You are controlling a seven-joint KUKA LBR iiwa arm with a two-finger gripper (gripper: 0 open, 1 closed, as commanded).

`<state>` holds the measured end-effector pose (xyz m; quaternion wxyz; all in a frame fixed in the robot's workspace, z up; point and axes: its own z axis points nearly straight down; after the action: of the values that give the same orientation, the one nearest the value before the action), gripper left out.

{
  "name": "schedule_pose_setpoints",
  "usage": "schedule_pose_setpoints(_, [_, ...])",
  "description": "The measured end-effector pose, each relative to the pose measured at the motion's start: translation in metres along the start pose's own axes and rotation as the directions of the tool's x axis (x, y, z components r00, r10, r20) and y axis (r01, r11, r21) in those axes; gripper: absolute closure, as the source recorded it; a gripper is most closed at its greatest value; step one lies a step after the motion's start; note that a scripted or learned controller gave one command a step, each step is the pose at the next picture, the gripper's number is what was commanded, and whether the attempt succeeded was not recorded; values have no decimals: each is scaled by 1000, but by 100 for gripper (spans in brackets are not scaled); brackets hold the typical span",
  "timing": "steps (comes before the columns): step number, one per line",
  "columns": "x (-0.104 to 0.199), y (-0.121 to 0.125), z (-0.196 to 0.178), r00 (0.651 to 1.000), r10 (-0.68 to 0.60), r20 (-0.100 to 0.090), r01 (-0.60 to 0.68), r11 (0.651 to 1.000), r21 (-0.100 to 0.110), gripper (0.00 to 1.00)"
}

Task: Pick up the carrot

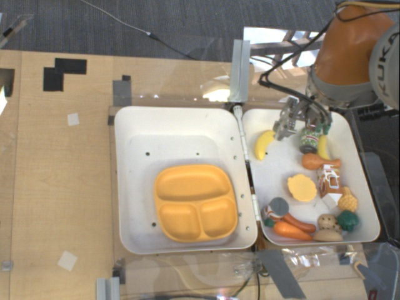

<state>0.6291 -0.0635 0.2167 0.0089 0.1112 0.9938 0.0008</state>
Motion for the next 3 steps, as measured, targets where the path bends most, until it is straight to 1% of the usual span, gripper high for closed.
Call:
schedule_pose_setpoints(1, [101, 1, 30, 986, -166, -13, 166, 986, -1, 100])
schedule_pose_setpoints(2, [97, -14, -74, 896, -445, -1, 445, 896, 0, 100])
schedule_pose_setpoints(3, [96, -44, -9, 831, -555, -11, 555, 832, -5, 100])
